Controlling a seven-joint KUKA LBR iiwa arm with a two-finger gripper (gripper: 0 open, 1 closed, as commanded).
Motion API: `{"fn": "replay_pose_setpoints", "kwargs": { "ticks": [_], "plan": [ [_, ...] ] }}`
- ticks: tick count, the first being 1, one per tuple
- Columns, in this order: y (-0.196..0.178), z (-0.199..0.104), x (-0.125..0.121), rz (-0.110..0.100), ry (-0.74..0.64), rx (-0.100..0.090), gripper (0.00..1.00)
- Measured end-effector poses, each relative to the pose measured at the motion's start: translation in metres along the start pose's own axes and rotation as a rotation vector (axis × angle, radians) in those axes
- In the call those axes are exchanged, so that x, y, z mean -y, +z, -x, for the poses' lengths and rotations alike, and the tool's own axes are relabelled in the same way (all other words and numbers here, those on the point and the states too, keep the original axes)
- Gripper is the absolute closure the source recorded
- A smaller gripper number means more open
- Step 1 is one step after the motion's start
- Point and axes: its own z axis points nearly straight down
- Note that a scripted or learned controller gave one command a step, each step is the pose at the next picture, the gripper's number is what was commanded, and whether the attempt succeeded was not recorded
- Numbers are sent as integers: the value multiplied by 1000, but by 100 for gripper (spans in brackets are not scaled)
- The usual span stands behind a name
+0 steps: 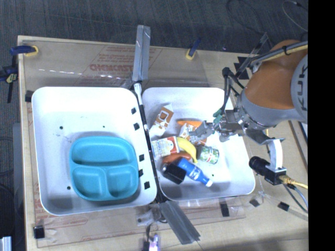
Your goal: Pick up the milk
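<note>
The milk [164, 117], a small white carton with brown and orange print, lies on its side in the upper left of the right bin [230, 101]. My gripper [199, 133] hangs over the middle of that bin, to the right of and slightly below the carton, above an orange item [187, 123] and a yellow banana [188, 148]. Nothing of the carton is under it. The grey arm with its orange band [272, 88] reaches in from the right.
The right bin also holds a red-and-white box [163, 146], a green can [209, 155], a blue bottle [191, 172] and a black object [174, 173], all crowded together. A blue divided tray [104, 167] lies in the left bin [57, 109].
</note>
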Motion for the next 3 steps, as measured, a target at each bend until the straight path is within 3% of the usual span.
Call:
{"fn": "replay_pose_setpoints", "kwargs": {
  "ticks": [1,2,3],
  "plan": [
    [74,5,-65,0,-59,1,0],
    [157,-25,-132,4,-283,1,0],
    [153,-23,-122,0,-317,-1,0]
  ]
}}
